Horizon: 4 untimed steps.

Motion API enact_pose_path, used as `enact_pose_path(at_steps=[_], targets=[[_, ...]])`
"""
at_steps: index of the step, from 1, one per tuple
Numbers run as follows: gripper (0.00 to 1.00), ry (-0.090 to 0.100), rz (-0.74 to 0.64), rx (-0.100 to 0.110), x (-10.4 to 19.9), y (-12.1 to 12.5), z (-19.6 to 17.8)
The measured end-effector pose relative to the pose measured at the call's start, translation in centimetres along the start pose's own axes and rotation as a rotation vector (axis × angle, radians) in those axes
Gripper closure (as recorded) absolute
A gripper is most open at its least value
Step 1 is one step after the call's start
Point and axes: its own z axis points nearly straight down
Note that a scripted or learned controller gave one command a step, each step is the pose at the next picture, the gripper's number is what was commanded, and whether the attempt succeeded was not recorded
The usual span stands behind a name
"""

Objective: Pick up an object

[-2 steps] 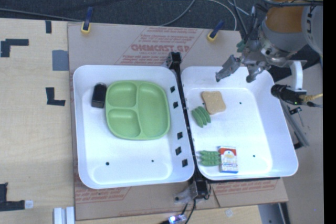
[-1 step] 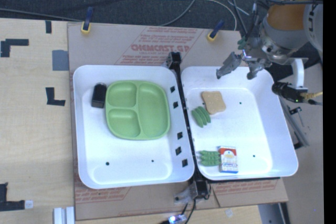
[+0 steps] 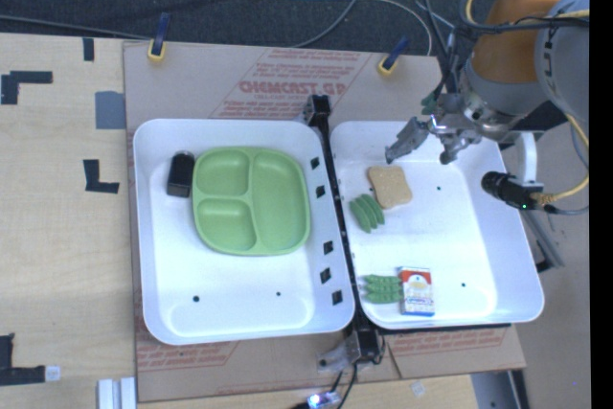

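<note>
Small red-and-white printed box (image 3: 416,290) lies at the right bin's (image 3: 479,225) front edge; tan flat biscuit-like slab (image 3: 390,187) sits mid-bin, just below-left of the hand (image 3: 426,145), fingers spread apart, empty.

Bench (image 3: 57,235) under two white bins (image 3: 163,302)

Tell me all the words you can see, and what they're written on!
"CHEMCAST GP": red print, upside down, on the brown board under the bins.
More red print beneath it: too blurred to read.
Small red and white box in the right bin: print too small to read.
</note>
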Motion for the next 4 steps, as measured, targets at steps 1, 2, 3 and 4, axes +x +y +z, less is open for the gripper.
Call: enact_pose_path(at_steps=[1, 2, 3, 4], targets=[[0.0, 0.0, 0.0, 0.002, 0.0, 0.1, 6.5], [0.0, 0.0, -0.001, 0.0, 0.1, 0.8, 11.2], [1.0, 0.0, -0.002, -0.002, 0.2, 0.8, 10.0], [1.0, 0.001, -0.001, -0.009, 1.1, 1.4, 4.3]])
